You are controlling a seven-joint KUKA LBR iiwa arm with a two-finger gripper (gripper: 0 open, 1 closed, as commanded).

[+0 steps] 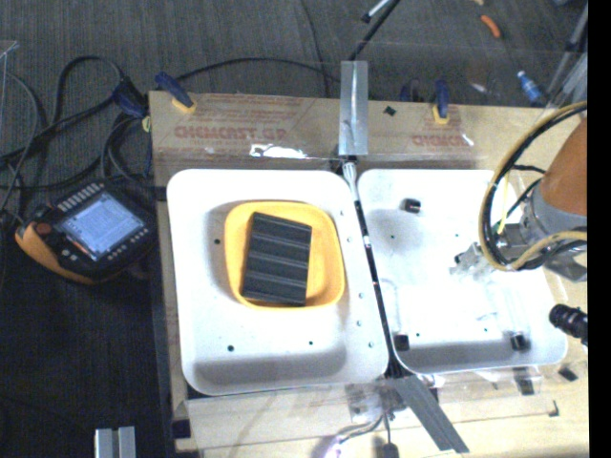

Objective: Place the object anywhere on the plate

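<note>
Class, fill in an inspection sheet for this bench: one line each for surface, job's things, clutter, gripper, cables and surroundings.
Surface: wooden bench bearing two white bins, left bin and right bin, side by side.
Job's things: yellow plate in the left bin; dark ribbed block lies on it, inside the rim.
Clutter: small black piece in the right bin, near its far edge.
Gripper: gripper over the right bin's right side; nothing seen between its fingers.
Cables: yellow and black cables looped beside the arm; black cables on the floor, left.
Surroundings: handheld pendant with lit screen on the dark carpet, left of the bench.
</note>
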